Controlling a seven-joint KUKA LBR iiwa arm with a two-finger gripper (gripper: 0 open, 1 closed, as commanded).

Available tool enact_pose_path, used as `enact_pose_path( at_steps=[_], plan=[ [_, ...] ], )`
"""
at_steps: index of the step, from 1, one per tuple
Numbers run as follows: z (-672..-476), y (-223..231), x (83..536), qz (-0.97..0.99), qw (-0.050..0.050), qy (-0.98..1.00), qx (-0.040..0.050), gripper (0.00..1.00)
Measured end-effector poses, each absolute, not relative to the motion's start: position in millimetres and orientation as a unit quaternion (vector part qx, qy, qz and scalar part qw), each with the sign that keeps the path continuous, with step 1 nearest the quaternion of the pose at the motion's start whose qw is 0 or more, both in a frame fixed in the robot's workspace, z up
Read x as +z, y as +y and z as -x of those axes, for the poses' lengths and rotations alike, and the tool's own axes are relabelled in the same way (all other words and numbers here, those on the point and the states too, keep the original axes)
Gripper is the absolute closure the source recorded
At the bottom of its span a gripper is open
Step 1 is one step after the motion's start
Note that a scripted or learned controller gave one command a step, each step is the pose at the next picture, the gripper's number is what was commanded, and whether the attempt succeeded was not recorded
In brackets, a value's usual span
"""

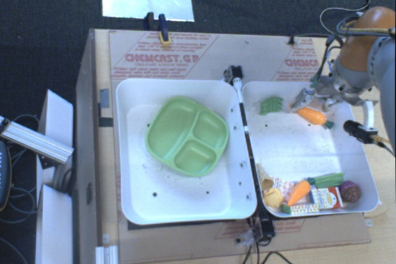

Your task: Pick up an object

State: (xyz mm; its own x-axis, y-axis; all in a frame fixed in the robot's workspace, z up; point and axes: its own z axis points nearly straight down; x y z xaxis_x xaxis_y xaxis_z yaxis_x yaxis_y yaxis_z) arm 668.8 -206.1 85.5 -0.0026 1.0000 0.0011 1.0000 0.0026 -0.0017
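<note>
1. Two shallow white bins sit side by side on the desk: the left bin in the centre of the frame and the right bin toward the right edge.
2. The left bin carries a green divided tray, lying slightly turned, with three compartments visible.
3. The grey arm with its orange band enters at the upper right of the frame and reaches down over the upper right corner of the right bin.
4. The tool sits low at that corner, right beside an orange carrot-like toy that lies just under and to the lower right of it. Whether the tool is wide or narrow I cannot tell, and the view does not show the toy gripped.
5. A small green leafy piece lies to the left of the tool, near the bin's upper left corner.
6. Along the lower edge of the right bin lies a cluster: a yellow piece, a second orange carrot, a green stick, a printed carton and a dark purple round item.
7. A black clamp sits at the top of the seam between the bins.
</note>
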Motion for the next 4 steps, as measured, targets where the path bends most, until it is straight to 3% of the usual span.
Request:
enact_pose_path(
  at_steps=[1, 2, 4],
  plan=[
    [-627.5, -206.6, 84.8, 0.707, -0.001, -0.708, -0.0003, 0.00],
    [-668.8, -206.0, 85.4, 0.706, 0.001, -0.708, 0.0002, 0.00],
    [-668.8, -205.7, 85.1, 0.706, 0.001, -0.709, 0.0003, 0.00]
  ],
)
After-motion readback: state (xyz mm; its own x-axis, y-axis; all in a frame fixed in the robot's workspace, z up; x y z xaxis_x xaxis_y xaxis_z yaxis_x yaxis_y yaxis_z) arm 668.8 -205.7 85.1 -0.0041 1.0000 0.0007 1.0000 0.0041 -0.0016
